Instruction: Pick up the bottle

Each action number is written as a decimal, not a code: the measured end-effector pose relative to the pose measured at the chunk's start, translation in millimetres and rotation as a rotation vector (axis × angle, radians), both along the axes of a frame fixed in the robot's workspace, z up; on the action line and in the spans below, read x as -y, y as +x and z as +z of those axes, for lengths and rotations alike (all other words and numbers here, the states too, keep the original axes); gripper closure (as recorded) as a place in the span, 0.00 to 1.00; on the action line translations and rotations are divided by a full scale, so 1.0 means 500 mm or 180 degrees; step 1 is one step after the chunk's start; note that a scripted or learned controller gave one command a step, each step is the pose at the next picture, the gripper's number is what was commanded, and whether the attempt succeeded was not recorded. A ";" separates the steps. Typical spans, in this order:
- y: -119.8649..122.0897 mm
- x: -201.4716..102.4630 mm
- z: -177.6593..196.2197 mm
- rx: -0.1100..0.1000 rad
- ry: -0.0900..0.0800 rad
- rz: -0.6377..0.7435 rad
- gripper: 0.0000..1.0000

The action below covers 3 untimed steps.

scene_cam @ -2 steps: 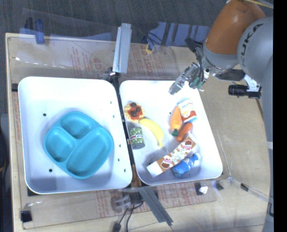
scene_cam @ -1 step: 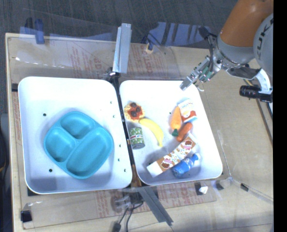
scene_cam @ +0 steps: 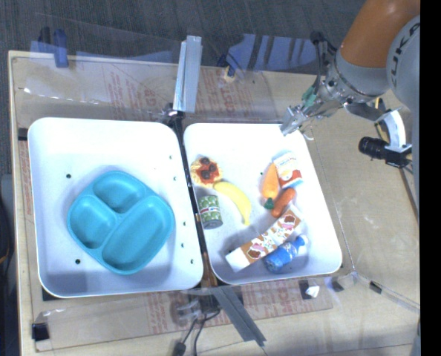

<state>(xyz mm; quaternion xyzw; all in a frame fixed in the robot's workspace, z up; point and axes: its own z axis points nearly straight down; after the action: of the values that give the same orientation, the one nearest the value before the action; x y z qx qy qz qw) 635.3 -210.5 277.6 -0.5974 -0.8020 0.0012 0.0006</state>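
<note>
- Camera view showed my claw [scene_cam: 293, 122] hanging over the far right corner of the right white bin [scene_cam: 326, 217], above its rim and touching nothing.
- Whether it was spread or pressed together I could not tell; nothing showed between its tips.
- The small blue crumpled plastic bottle [scene_cam: 285, 256] lay on its side in the near right corner of that bin, well apart from my claw.
- A long patterned carton [scene_cam: 265, 241] lay just beside the bottle, touching it.
- A yellow banana [scene_cam: 236, 198], a small green can [scene_cam: 210, 209] and an orange carrot-shaped toy [scene_cam: 283, 199] sat nearer the bin's middle.
- The left white bin [scene_cam: 50, 147] on the desk [scene_cam: 365, 221] held a blue divided plastic plate [scene_cam: 120, 221].
</note>
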 end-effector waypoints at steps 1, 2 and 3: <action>-0.119 0.002 -0.018 -0.0016 0.0003 -0.0491 1.00; -0.210 -0.001 0.008 -0.0010 0.0005 -0.0279 1.00; -0.144 -0.001 0.209 0.0000 0.0000 -0.0822 1.00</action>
<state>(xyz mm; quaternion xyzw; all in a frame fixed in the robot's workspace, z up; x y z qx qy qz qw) 563.3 -210.2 382.3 -0.6957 -0.7184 0.0012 0.0008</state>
